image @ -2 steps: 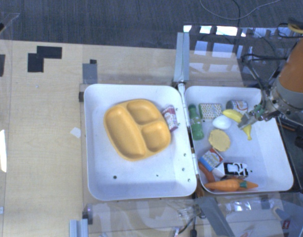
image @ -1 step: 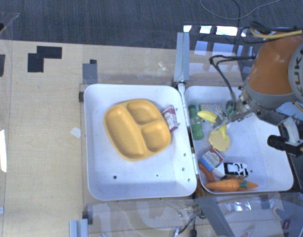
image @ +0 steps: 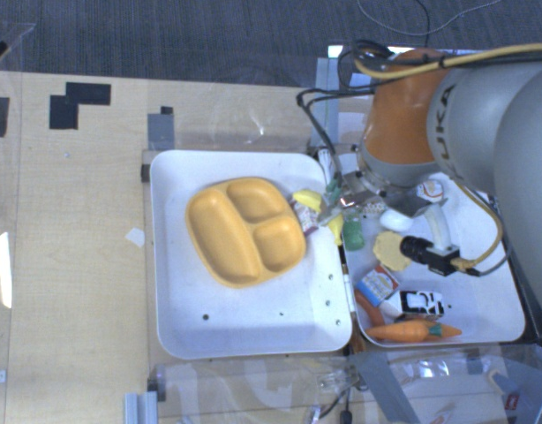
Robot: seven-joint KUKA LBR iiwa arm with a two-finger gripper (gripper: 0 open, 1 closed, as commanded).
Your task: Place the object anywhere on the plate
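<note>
**Pincer at the plate's right rim, banana just short of it**

Banana [image: 308, 200], small and yellow, appears at the tip of the pincer [image: 328, 203], over the ridge between the two white bins. We cannot tell how far the fingers are parted, nor whether they truly clasp it. The yellow plate [image: 244, 230] lies directly to the view's left, its right rim just beside the fruit. We judge a short leftward carry sufficient.

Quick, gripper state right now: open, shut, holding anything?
Gripper: shut on the yellow object, at the plate's right edge.
</note>
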